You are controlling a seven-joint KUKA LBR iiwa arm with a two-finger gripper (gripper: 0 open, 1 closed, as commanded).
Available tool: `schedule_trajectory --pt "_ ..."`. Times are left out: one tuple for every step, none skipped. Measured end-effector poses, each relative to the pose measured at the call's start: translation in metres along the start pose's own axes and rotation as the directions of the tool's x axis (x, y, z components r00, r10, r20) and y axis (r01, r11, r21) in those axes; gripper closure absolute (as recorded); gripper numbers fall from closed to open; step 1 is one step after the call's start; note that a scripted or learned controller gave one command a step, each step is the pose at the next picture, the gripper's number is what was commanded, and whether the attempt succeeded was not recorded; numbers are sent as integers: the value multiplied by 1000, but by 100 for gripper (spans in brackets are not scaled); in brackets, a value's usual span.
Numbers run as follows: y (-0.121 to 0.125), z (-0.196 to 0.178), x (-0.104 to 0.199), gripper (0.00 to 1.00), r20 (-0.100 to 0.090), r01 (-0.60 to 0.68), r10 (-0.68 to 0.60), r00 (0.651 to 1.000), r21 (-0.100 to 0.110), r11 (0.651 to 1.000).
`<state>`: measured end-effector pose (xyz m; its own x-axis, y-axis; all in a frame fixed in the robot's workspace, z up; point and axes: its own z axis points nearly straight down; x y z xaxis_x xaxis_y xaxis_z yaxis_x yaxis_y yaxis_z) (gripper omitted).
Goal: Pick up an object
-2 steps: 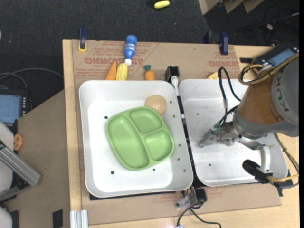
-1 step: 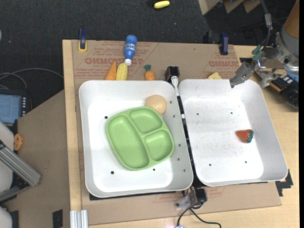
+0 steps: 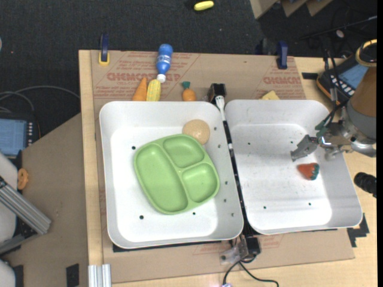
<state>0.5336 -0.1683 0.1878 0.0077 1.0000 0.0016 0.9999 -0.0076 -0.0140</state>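
Note:
A small red strawberry-like toy (image 3: 308,171) lies on the floor of the right white bin (image 3: 281,208), toward its right side. My gripper (image 3: 312,149) hangs just above and behind it, reaching in from the right. Its fingers (image 3: 299,152) are spread open with nothing between them. The toy sits just in front of the fingertips and looks apart from them. In the left white bin (image 3: 119,208) a green divided plate (image 3: 176,173) lies flat. A beige round object (image 3: 196,131) rests at the plate's far right corner.
Behind the bins on the bench lie a blue bottle (image 3: 164,59), a corn cob (image 3: 154,89), two carrots (image 3: 139,91) (image 3: 188,93), a black part (image 3: 216,91) and a yellow piece (image 3: 270,95). Cables and gear crowd the right edge.

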Motion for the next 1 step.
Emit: schedule_trajectory --pt "-49 109 -5 0 -1 4 -4 1000 -7 1000"
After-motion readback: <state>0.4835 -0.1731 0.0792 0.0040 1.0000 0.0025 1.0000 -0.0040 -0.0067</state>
